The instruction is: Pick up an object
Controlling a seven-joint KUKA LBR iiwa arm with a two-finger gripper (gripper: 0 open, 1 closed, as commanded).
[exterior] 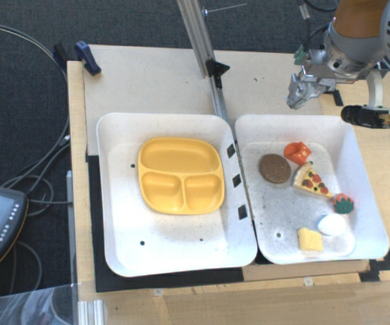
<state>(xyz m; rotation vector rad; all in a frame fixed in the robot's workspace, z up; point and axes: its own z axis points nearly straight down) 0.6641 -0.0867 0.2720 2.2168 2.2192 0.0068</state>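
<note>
Pincer (298, 101) above the right bin's (357, 156) far rim, fingers' gap impossible to tell, arm (361, 19) cut off above.

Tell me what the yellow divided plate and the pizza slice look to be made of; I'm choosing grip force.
The yellow divided plate looks like moulded plastic: one even colour, rounded compartment walls, a soft satin sheen. The pizza slice looks like a toy, probably plastic or rubber, with flat painted colours; the view is too coarse to settle which.
</note>
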